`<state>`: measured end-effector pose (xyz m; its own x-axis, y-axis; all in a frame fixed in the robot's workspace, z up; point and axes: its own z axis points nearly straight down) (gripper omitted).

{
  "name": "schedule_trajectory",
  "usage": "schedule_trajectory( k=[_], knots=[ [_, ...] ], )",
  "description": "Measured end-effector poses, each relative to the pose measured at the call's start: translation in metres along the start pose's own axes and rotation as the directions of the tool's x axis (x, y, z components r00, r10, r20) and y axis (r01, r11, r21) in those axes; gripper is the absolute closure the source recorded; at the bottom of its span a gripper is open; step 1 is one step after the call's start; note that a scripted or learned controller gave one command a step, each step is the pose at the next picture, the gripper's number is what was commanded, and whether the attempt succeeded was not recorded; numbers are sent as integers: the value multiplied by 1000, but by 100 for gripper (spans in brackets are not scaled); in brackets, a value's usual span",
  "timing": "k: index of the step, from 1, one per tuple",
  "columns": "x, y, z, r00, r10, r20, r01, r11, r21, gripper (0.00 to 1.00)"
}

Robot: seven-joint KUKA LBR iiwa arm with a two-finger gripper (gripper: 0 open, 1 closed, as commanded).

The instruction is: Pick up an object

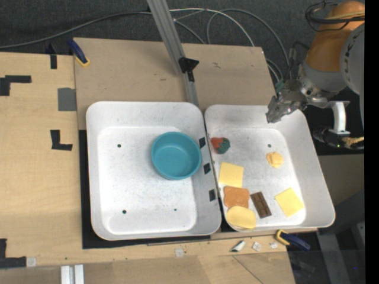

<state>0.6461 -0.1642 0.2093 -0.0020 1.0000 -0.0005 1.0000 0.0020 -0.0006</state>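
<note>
The right bin holds several small items: a red and green piece near its left wall, a small yellow lump, a yellow square, an orange square, a pale yellow rounded piece, a brown bar and another yellow square. My gripper hangs over the bin's far right corner, well above and behind the items. Nothing shows between its fingers.
A blue bowl sits in the left bin. A slanted grey pole rises behind the bins. Cables trail across the board at the back. The arm's orange band is at the far right.
</note>
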Motion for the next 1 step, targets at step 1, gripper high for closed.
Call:
schedule_trajectory(
  k=[1],
  knots=[
    [44,-21,-11,1000,-2,-1,2,1000,1,100]
  ],
)
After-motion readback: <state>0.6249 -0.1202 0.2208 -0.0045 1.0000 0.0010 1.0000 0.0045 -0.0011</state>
